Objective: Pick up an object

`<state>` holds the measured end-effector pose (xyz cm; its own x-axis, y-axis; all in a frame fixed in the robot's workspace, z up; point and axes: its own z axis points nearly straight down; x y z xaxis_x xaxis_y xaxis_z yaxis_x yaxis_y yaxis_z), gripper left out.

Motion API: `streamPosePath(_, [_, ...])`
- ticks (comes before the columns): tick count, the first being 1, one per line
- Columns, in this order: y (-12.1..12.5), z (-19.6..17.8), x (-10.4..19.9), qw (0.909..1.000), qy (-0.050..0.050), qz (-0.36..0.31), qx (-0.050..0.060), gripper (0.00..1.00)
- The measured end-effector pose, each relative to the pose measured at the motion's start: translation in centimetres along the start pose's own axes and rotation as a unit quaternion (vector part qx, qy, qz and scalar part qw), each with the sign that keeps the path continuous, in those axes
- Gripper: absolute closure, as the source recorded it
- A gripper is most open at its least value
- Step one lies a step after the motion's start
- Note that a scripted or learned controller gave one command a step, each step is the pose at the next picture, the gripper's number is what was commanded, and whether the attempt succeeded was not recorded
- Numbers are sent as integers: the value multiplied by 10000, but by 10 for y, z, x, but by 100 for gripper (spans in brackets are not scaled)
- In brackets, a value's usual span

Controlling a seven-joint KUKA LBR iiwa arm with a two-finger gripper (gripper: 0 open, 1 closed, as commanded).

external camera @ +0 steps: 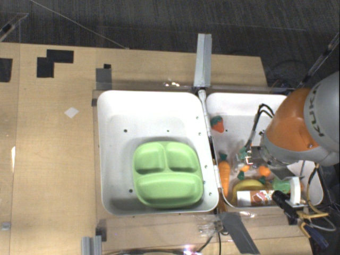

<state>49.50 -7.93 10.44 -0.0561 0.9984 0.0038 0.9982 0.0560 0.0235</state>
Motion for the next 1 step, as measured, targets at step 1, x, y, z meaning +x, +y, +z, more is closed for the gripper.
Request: streamPosePath(1, [54,-79,50,9999,-19,62,99,100])
